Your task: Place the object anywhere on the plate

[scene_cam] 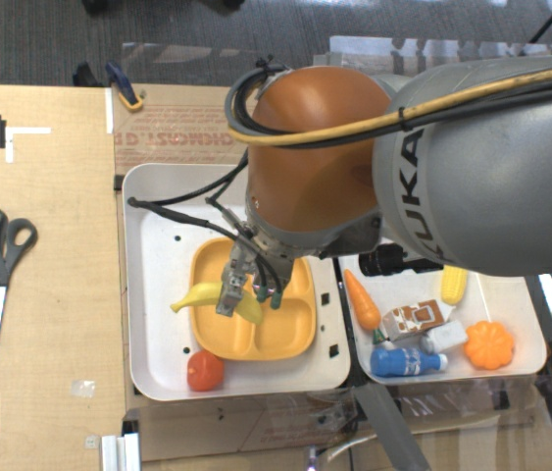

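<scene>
The grey arm (pixel 472 155) with its orange band reaches in from the right over the desk (pixel 40 361) and the two white bins, the left bin (pixel 153 292) holding a yellow divided plate (pixel 290 332) and a red tomato (pixel 205 371) near its front edge. The right bin (pixel 535 312) holds a carrot (pixel 361 300), a blue bottle (pixel 405 363), an orange pumpkin (pixel 490 344), a yellow corn piece (pixel 453 285) and a small brown box (pixel 415 319). The gripper (pixel 251 290) hangs over the plate with its fingers closed on the banana (pixel 202 297), whose left end juts past the plate's left rim.
</scene>
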{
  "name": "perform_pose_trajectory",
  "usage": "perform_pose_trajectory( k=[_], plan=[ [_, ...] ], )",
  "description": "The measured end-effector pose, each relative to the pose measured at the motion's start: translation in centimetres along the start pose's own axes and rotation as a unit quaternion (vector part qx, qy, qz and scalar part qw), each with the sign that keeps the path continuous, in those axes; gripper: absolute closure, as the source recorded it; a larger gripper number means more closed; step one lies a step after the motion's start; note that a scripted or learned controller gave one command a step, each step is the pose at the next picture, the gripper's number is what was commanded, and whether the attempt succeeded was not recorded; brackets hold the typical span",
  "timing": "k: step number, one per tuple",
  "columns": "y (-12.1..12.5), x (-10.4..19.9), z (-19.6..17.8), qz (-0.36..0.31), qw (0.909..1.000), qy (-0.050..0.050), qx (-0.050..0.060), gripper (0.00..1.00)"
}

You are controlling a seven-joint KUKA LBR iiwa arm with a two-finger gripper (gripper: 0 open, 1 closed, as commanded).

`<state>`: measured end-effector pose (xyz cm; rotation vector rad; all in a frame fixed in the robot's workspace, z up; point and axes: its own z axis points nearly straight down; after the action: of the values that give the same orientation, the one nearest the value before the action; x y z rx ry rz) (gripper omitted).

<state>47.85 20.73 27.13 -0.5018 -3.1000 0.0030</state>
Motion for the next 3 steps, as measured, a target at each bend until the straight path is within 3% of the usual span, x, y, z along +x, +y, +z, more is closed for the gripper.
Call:
perform_pose_trajectory(
  k=[1,2,3],
  plan=[
    [0.73,0.21,-4.54,-0.267,0.9637,-0.002,-0.001,1.0],
    [0.73,0.21,-4.54,-0.267,0.9638,-0.002,-0.001,0.0],
    [0.73,0.21,-4.54,-0.267,0.9638,-0.002,-0.001,0.0]
  ],
)
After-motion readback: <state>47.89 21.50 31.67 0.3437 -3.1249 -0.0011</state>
